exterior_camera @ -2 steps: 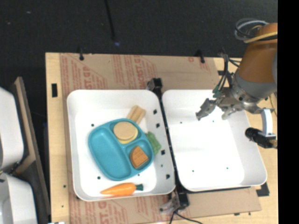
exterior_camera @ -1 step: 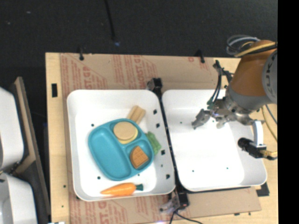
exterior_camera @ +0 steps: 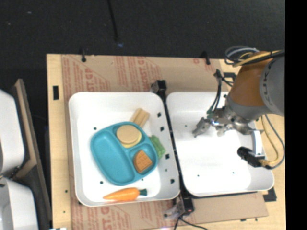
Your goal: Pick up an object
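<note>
Tray (exterior_camera: 111, 158) in left bin (exterior_camera: 79, 128), blue, three compartments: round cracker (exterior_camera: 129, 134) in far one, waffle (exterior_camera: 142, 161) in right one, big one bare. Wood block (exterior_camera: 140, 116) touching tray's far edge. Green piece (exterior_camera: 158, 146) against tray's right rim. Carrot (exterior_camera: 125, 194) near tray's near end, close to bin's near wall. Gripper (exterior_camera: 211, 128) over right bin (exterior_camera: 225, 176), far-left part, nothing between fingers, spread apart, pointing left. Arm (exterior_camera: 256, 87) bent in from right, orange band above wrist. Bare white floor of right bin open toward near side. Narrow gaps round tray.
</note>
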### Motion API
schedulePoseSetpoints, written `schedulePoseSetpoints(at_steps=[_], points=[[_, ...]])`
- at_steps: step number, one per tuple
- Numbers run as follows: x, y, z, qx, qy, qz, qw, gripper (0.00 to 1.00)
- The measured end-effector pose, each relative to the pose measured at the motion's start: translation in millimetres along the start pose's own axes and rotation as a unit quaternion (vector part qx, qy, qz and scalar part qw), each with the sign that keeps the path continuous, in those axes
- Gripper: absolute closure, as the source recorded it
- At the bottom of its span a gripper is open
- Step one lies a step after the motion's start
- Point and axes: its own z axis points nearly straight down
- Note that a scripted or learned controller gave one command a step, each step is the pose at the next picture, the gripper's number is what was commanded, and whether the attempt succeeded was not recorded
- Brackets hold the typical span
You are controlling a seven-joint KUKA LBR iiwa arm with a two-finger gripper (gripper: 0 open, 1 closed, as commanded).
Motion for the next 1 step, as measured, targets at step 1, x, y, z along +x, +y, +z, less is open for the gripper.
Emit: schedulePoseSetpoints(at_steps=[1], points=[[-0.8,1.3,-13.0,-0.003,0.0,0.001,1.0,1.0]])
